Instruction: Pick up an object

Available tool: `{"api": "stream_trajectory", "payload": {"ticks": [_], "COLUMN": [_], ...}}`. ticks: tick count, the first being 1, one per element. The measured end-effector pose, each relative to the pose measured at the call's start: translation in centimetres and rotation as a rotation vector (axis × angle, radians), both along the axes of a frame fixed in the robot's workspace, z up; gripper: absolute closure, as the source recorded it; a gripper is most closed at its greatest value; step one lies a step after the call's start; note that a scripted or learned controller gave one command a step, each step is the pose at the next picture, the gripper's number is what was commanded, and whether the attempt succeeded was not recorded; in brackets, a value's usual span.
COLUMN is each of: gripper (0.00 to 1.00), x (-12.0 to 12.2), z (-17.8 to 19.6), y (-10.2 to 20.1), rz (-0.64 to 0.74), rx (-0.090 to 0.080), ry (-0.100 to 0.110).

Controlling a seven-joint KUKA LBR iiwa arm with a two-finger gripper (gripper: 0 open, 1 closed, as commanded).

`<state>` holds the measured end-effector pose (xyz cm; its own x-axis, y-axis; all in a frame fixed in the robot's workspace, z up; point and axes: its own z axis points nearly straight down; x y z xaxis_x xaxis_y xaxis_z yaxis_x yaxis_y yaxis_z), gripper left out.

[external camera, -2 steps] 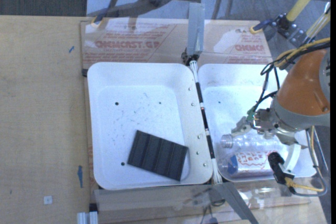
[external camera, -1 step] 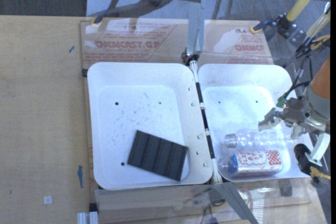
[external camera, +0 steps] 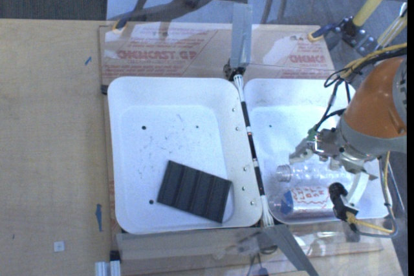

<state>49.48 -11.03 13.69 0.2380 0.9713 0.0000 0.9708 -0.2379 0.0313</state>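
In the right bin (external camera: 278, 90) we are hovering the gripper (external camera: 325, 156) over the bottle (external camera: 303, 194), pre-grasp; we cannot tell its spread; next needs a centred descent

Slab (external camera: 195, 191) in left bin (external camera: 168, 114), bottle (external camera: 309, 188) in right bin (external camera: 284, 118)

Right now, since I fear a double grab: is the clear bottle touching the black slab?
Apart. The camera view shows the bottle in the right bin, the black slab in the left bin, their rims between them.
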Motion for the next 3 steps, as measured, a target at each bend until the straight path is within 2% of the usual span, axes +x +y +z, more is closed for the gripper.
{"api": "stream_trajectory", "payload": {"ticks": [1, 2, 3], "gripper": [0.00, 0.00, 0.00], "x": [-0.3, -1.4, 0.7], "z": [-0.3, -4.2, -0.7], "y": [0.9, -0.8, -8.2], "rz": [0.218, 0.350, 0.337], "rx": [-0.017, 0.000, 0.000], "ry": [-0.015, 0.028, 0.029]}}
